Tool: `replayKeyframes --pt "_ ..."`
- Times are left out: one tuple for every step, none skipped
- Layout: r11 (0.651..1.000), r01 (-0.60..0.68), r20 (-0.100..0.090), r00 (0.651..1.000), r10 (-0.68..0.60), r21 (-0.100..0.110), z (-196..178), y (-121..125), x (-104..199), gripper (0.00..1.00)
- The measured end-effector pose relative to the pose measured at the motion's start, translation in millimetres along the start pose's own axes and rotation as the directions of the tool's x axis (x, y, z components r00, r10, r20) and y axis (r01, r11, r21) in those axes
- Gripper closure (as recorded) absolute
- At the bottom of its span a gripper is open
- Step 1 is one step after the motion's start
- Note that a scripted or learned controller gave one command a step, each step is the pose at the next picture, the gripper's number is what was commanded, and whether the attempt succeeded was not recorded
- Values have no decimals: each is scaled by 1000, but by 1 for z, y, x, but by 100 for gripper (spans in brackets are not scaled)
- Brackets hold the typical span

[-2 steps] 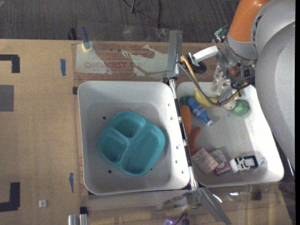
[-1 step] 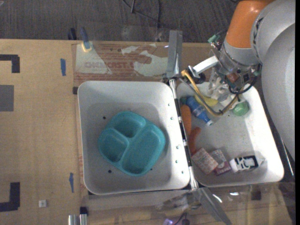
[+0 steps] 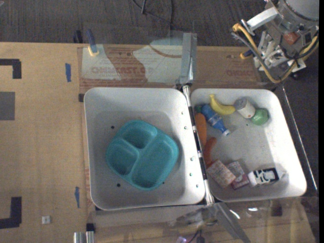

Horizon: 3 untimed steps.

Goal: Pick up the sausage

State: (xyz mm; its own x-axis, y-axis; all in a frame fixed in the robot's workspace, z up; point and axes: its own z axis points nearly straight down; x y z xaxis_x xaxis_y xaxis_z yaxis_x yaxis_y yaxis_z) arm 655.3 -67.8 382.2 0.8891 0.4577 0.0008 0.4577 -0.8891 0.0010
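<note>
The sausage (image 3: 209, 151) is a short reddish-brown piece lying against the left wall of the right bin (image 3: 288, 151), just below an orange carrot (image 3: 201, 127). My gripper (image 3: 275, 50) hangs at the top right, outside the bin's far edge and well away from the sausage. Cables and the wrist body crowd around it. Nothing shows between its fingers.
The right bin also holds a blue bottle (image 3: 216, 119), a banana (image 3: 221, 106), a small can (image 3: 244, 107), a green item (image 3: 260, 116), two small boxes (image 3: 227, 173) and a milk carton (image 3: 264, 176). A teal divided plate (image 3: 143, 154) lies in the left bin (image 3: 101, 110).
</note>
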Motion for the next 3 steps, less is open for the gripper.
replayKeyframes --pt "960 282 -1 960 -282 -3 -52 30 -23 100" --pt "728 685 1 728 -685 3 -52 17 -59 100" --pt "545 838 0 545 -838 2 -53 -48 -157 100"
